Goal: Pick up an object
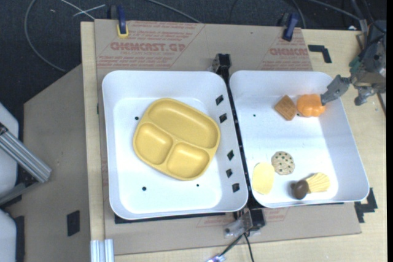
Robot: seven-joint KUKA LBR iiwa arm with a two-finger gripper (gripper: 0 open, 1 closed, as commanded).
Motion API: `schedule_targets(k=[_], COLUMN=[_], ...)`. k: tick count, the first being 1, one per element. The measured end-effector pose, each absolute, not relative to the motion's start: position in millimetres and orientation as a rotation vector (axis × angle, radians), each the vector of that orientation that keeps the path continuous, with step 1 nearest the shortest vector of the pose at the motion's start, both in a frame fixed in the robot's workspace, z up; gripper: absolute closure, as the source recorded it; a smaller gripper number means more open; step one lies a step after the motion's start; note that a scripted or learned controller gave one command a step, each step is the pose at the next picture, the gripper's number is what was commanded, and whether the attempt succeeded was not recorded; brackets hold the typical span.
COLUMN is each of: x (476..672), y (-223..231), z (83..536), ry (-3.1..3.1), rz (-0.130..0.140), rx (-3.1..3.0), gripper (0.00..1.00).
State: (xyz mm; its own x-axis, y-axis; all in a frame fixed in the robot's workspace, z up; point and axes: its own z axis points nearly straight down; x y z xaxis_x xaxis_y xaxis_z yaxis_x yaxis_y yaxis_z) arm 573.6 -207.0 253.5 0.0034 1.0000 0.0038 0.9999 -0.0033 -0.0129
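Note:
The right bin (344,150) holds several small objects. An orange ball-like piece (311,105) lies next to a brown square cracker (285,107) in the far half. A speckled cookie (282,162), a pale yellow oval slice (263,178) and a brown-and-yellow ridged piece (310,185) lie near the front. My gripper (345,97) hangs over the bin's far right edge. It is open with nothing between its fingers, and its left fingertip (330,93) is just right of the orange piece.
The left bin (116,132) carries a yellow divided plate (176,138). A black divider with clips (228,132) runs between the bins. Clamps (121,20) hold the cardboard base at the back. Cables lie on the dark floor beyond.

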Motion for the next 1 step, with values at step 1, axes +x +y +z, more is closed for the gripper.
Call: schedule_targets(k=[1], x=[576.1], y=[-206.4], z=[260.2], ry=[-2.221], rz=[0.0], rx=[-2.22], gripper=[0.0])
